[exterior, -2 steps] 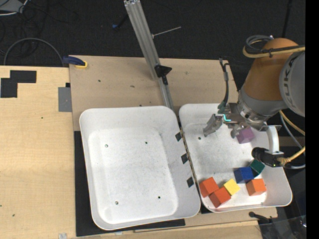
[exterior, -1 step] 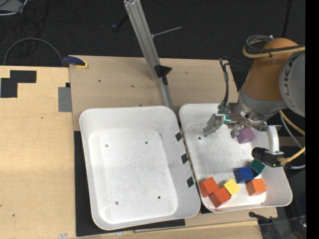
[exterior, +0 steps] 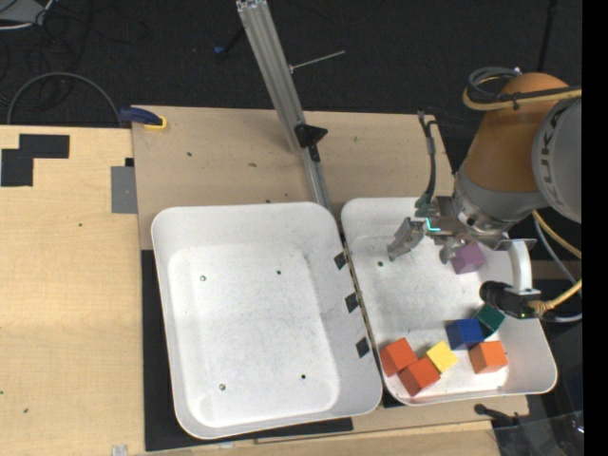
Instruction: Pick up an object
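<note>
Grey arm (exterior: pixel 518 150) reached in from the frame's right, its gripper (exterior: pixel 432 236) spread open, gripping nothing, over the right bin (exterior: pixel 366 221); a purple block (exterior: pixel 466 257) lay beside it.

Surface (exterior: pixel 218 150): two bins side by side, left bin (exterior: pixel 180 245) at frame centre, right bin (exterior: pixel 380 293) at lower right. In the right bin, a cluster of blocks (exterior: pixel 442 356) near its lower edge; one separate block (exterior: pixel 466 257) higher up, just beside the claw (exterior: pixel 432 236). A slanted rail (exterior: pixel 280 84) stands behind the bins, upper centre.
</note>
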### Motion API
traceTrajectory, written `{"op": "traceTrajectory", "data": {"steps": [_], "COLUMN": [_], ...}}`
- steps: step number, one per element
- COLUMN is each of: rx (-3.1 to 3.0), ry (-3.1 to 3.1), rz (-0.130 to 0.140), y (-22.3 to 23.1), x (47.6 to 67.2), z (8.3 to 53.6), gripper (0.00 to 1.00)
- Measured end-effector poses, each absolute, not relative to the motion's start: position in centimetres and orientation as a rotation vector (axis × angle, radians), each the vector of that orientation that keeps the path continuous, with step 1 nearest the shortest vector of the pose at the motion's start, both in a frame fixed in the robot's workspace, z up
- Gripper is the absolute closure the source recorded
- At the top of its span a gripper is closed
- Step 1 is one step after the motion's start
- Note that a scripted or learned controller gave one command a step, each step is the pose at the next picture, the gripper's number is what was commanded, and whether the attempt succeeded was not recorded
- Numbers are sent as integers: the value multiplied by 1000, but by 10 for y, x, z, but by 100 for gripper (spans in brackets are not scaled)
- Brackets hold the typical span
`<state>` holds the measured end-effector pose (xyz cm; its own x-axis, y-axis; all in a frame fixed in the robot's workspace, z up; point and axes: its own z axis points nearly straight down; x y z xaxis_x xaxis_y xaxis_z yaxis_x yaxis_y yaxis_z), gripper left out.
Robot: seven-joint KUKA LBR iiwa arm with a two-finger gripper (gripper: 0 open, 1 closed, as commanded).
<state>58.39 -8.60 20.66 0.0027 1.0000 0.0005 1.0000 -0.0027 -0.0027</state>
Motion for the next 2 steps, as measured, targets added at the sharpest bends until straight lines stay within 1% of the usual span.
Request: {"op": "traceTrajectory", "data": {"steps": [2], "rx": [-2223], "ry": [-2217], "rz": [2], "y": [-86], "x": [584], "z": [207], "gripper": [0]}}
